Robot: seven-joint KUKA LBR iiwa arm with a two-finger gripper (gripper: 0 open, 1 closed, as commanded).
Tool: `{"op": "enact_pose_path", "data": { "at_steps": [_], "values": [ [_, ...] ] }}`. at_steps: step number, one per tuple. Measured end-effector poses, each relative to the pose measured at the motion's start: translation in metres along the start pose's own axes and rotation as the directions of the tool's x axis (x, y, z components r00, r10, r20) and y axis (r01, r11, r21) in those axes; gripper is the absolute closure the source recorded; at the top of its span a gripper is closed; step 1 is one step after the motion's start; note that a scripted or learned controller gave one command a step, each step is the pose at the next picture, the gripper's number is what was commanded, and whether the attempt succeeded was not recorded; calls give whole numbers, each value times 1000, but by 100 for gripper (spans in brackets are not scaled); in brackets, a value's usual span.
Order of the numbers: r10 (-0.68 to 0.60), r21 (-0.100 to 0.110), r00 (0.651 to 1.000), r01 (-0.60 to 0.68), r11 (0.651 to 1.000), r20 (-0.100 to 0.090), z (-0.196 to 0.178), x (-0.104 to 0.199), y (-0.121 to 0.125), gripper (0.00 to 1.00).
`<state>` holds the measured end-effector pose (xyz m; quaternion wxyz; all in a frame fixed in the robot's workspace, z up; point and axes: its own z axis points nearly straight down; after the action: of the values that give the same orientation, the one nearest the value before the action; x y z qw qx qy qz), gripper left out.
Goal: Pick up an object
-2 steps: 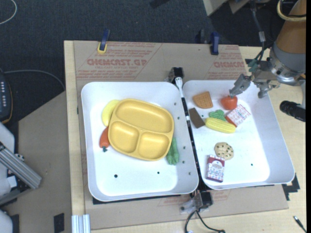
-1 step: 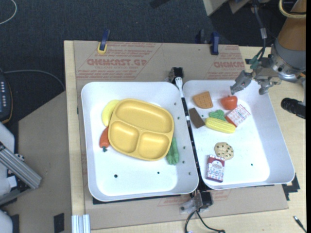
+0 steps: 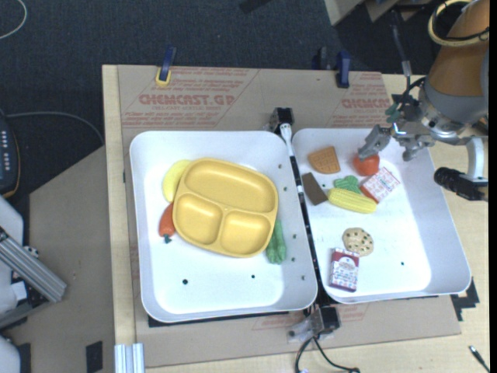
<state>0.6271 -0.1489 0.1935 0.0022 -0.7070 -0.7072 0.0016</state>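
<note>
One camera looks down at a slant from above the bench (image 3: 233, 92). It takes in both white bins (image 3: 147, 231), with the arm (image 3: 458, 68) at right.

1. Divided tray (image 3: 225, 208): mustard yellow.
2. Bins (image 3: 147, 208): plain white.
3. Corn cob (image 3: 352, 201): yellow, green husk.
4. Cookie (image 3: 357, 242): tan, dark specks.
5. Small cartons (image 3: 344, 270): red and white print.
6. Tomato (image 3: 366, 165): red.
7. Arm (image 3: 458, 61): grey with orange band.

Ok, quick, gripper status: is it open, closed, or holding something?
Gripper: over the right bin, its left finger right by the red toy; cannot be told whether it is open, closed or gripping anything.
</note>
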Motion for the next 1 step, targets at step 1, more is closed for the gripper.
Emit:
{"op": "enact_pose_path", "data": {
  "at_steps": [1],
  "values": [
    [0, 3, 1000, 0, 1000, -1, 57, 8, -7, 0]
  ]
}}
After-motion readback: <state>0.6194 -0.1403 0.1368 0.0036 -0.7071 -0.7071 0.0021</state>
